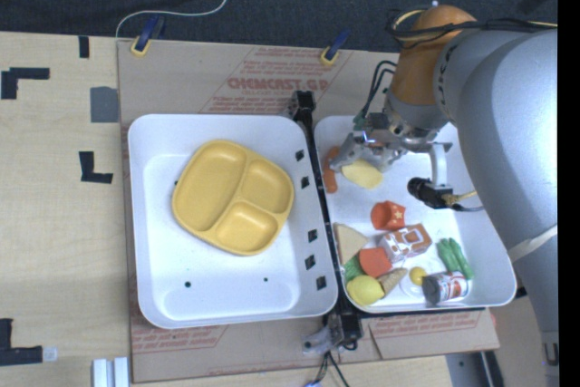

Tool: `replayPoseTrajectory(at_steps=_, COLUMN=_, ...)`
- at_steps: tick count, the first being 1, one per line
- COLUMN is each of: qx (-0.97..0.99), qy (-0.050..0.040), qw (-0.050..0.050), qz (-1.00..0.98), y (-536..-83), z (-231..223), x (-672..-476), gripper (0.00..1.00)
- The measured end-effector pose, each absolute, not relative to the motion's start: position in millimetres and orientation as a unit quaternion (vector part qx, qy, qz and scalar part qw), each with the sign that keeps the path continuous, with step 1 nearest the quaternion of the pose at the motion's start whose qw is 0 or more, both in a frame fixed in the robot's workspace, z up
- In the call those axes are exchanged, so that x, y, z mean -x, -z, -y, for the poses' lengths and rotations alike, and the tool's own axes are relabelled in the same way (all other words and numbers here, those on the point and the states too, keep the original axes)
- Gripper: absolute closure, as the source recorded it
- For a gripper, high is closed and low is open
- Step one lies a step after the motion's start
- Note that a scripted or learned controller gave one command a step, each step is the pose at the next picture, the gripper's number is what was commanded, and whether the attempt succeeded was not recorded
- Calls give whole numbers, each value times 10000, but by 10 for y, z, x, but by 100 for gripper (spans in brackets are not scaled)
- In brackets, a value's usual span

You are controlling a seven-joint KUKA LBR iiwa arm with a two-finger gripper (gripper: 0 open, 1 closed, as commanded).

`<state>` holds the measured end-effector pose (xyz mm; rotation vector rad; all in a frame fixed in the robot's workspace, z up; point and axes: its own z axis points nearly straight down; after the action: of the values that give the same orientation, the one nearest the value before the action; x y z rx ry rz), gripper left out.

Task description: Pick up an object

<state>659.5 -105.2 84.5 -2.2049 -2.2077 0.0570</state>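
At right of centre, in the right bin (489, 272), the claw (367, 160) hangs over a pale yellow piece (362, 174), its grip state impossible to tell

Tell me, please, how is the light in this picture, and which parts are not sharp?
Camera view: the light is soft and even; the yellow plastic divided tray casts only a faint shadow in the left white bin. The large grey arm near the lens looks blurred. The small toy foods in the right white bin are soft in detail, and the gripper is hard to read.
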Motion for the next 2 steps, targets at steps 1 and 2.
replayPoseTrajectory(at_steps=1, qx=7063, qy=-174, qw=115, qz=7076, y=-845, z=1064, x=-6606, gripper=0)
replayPoseTrajectory(at_steps=2, qx=7081, qy=-111, qw=17, qz=7060, y=-860, z=1057, x=-6533, gripper=0)
